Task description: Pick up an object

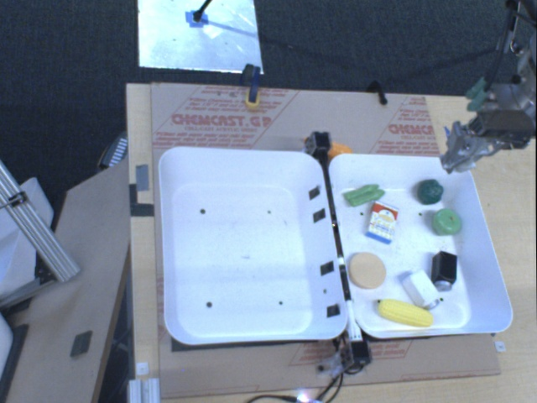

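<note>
None of the objects is lifted yet: my end effector (pixel 457 159) hangs beside the right bin (pixel 493 250), its opening impossible to tell.

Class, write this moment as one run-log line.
phase: approach | gripper: above right bin's far right corner, holding nothing | nearest: dark green ball

The robot's end part is grey metal, with a blocky body that looks dull and a little shiny at its edges. A small green piece sits on its upper left side. Thin dark cables run up from it. The pincer (pixel 457 159) is pale grey, small and blurred.
</note>
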Controlling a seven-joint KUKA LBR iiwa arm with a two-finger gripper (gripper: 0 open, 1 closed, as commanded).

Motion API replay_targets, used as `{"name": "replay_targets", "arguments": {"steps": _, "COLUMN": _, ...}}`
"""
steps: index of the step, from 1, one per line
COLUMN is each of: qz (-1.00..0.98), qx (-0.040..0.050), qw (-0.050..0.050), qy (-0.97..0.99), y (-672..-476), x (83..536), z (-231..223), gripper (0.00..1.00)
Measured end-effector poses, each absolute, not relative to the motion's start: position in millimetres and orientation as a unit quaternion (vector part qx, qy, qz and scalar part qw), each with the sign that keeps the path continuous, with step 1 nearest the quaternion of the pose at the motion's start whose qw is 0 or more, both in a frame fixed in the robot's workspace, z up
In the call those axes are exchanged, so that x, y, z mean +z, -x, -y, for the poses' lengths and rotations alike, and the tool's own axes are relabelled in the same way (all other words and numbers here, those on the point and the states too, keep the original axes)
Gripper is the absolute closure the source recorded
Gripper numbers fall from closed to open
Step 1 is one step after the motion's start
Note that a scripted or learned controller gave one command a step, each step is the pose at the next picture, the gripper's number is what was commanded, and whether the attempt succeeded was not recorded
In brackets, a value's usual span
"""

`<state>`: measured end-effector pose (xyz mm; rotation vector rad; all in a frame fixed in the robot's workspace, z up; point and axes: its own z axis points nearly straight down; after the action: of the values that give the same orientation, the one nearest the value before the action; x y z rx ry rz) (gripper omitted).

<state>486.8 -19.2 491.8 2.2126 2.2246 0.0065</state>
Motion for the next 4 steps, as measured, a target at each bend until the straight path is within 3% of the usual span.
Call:
{"name": "replay_targets", "arguments": {"steps": 1, "qz": -0.709, "qx": 0.0029, "qw": 0.003, "qy": -0.705, "y": -486.7, "x": 538, "z": 10, "gripper": 1.00}}
{"name": "replay_targets", "arguments": {"steps": 2, "qz": -0.711, "qx": -0.0036, "qw": -0.004, "qy": -0.704, "y": -485.8, "x": 409, "z": -55, "gripper": 1.00}}
{"name": "replay_targets", "arguments": {"steps": 3, "qz": -0.709, "qx": 0.0024, "qw": 0.001, "qy": -0.705, "y": -486.9, "x": 444, "z": -65, "gripper": 1.00}}
{"name": "replay_targets", "arguments": {"steps": 4, "qz": -0.709, "qx": 0.0022, "qw": 0.001, "qy": -0.705, "y": -486.7, "x": 478, "z": -77, "gripper": 1.00}}
